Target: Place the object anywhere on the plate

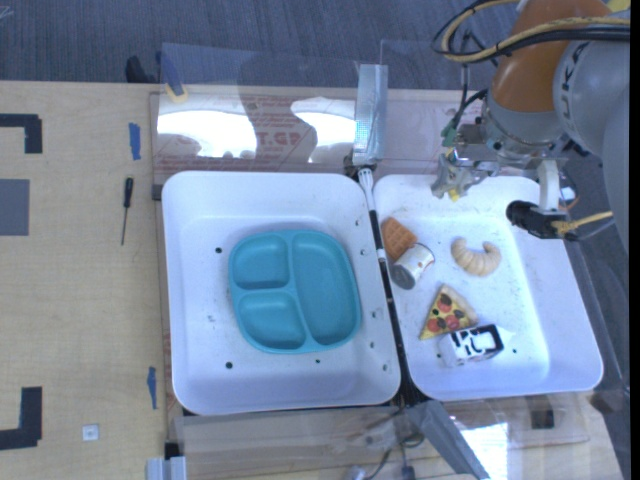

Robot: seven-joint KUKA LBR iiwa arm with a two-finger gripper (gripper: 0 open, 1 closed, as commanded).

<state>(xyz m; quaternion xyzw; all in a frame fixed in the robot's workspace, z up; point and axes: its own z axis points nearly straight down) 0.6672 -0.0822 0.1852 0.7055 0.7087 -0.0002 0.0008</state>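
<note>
Hovering over right bin, object not yet picked

Pincer (pixel 452 183) at bin's far edge, holding nothing; finger gap unclear, cannot tell. Croissant (pixel 477 257) nearest, near bin centre: drop straight, grip across its middle, then carry to teal plate (pixel 296 290) in left bin

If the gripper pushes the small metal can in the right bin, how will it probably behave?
The can lies on its side, so a push across its length would likely make it roll. Its shiny surface looks smooth, so it may slip when gripped. It rests against the orange piece, which might block rolling that way.
</note>
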